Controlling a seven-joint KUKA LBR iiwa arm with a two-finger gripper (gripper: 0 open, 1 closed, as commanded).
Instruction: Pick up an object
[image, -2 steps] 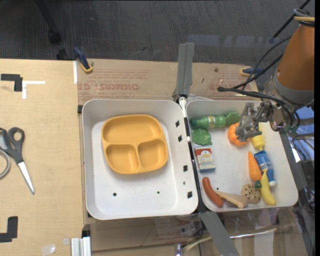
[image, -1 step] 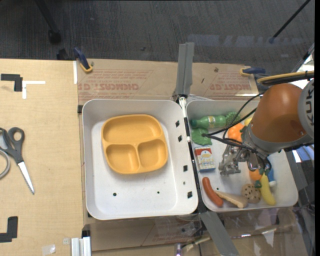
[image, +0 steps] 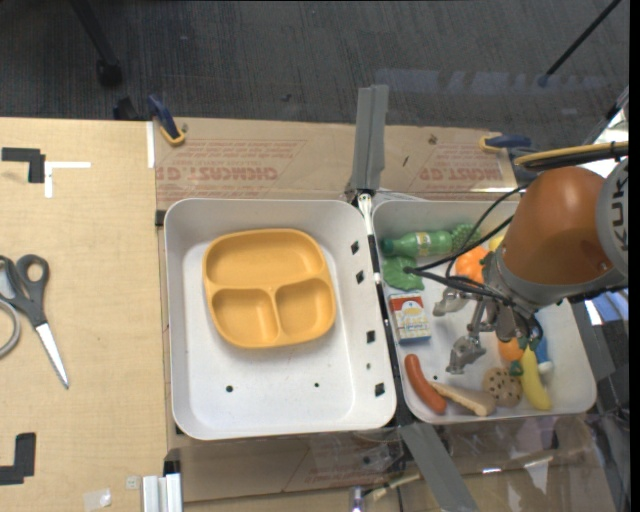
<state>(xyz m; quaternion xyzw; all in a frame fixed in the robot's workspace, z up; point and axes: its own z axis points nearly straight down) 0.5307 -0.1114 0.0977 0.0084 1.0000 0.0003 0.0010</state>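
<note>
My gripper (image: 470, 350) hangs low over the right bin (image: 570, 405), below the arm's orange band (image: 555, 235). It is above bare bin floor, between a small red-and-white carton (image: 411, 318) on its left and a brown cookie (image: 501, 384) on its right. A red sausage (image: 423, 384) and a pale stick (image: 465, 400) lie just in front of it. A yellow banana (image: 536, 385) lies at the right. A green bottle (image: 420, 242), a green leafy piece (image: 402, 272) and an orange item (image: 468, 264) sit at the back. The arm hides part of this bin.
The left bin (image: 190, 330) holds an orange divided plate (image: 268, 286). A ridge (image: 377, 300) separates the two bins. Scissors (image: 38, 310) lie on the wooden bench at far left. Cardboard (image: 260, 165) lies behind the bins.
</note>
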